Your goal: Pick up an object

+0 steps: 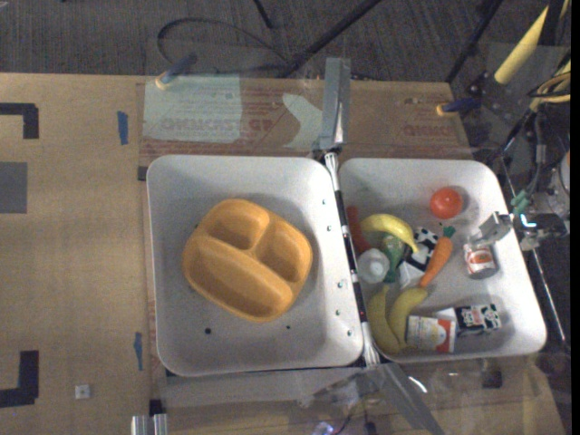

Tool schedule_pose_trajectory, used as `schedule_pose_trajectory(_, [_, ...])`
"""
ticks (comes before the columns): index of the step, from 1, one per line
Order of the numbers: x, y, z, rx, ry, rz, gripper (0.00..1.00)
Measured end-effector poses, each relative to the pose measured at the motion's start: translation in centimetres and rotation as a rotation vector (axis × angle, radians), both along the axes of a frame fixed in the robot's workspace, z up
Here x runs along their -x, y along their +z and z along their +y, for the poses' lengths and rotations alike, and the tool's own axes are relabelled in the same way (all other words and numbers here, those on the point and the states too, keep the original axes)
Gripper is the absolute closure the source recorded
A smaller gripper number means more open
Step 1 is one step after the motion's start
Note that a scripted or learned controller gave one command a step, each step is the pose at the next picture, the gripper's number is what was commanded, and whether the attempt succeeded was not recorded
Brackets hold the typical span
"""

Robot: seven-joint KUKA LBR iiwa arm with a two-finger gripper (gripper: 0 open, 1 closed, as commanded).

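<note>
Where the right bin (426, 181) meets its right wall, small red-and-white can (480, 259) upright, just below the gripper (497, 227); claw state impossible to tell. Toward the left wall, bananas (395, 314), carrot (437, 257), milk carton (453, 324); tomato (446, 202) near the far edge. Orange divided plate (247, 258) mid left bin (172, 270).

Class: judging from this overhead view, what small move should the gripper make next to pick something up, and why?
Probably lower slightly onto the small red-and-white carton. The grey two-finger gripper hovers just above it at the right bin's far-right side, and the carton lies apart from the crowded fruit.
</note>
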State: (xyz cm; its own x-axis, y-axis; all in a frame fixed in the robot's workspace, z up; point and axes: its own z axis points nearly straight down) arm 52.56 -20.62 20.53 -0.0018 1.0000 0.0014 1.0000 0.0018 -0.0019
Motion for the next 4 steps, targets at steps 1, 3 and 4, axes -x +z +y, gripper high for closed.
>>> schedule_pose_trajectory(1, [-3.0,-10.8,-0.5,-0.01,0.111,-0.01,0.0])
schedule_pose_trajectory(3, [-2.9,1.1,3.6,0.003,0.221,-0.005,1.0])
schedule_pose_trajectory(4, [0.5,1.4,9.0,0.0,0.322,-0.001,1.0])
